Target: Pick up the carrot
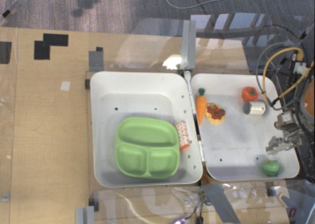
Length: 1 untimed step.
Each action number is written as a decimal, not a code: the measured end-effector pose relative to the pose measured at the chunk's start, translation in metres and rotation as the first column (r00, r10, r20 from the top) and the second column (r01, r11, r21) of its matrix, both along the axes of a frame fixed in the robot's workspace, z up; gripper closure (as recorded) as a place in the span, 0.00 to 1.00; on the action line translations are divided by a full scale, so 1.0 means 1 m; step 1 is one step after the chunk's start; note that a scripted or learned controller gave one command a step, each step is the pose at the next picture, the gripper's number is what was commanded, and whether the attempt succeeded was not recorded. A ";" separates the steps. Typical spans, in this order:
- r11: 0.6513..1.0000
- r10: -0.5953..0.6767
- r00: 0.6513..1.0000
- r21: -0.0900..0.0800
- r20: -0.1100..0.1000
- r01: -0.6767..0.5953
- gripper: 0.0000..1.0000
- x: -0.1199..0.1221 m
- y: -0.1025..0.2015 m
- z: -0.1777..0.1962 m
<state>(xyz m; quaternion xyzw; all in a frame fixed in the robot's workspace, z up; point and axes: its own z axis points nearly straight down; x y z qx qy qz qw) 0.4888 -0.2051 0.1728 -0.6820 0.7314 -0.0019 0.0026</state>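
Note:
The orange carrot (201, 108), with a green top, lies along the left wall of the right bin (236, 164), its tip pointing toward the front. My gripper (281, 144) hovers over the right bin's right edge, well to the right of the carrot and nearer the front. It is just above a green round item (270, 168), and nothing is visibly held in it.
In the right bin a pizza-like toy (215, 113) lies just beside the carrot, with a red tomato (250, 93) and a small grey can (255, 108) further right. The left bin (103, 119) holds a green divided plate (147, 146) and a small packet (183, 134).

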 end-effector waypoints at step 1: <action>0.970 0.244 0.970 -0.005 0.004 -0.244 1.00 0.002 0.000 -0.082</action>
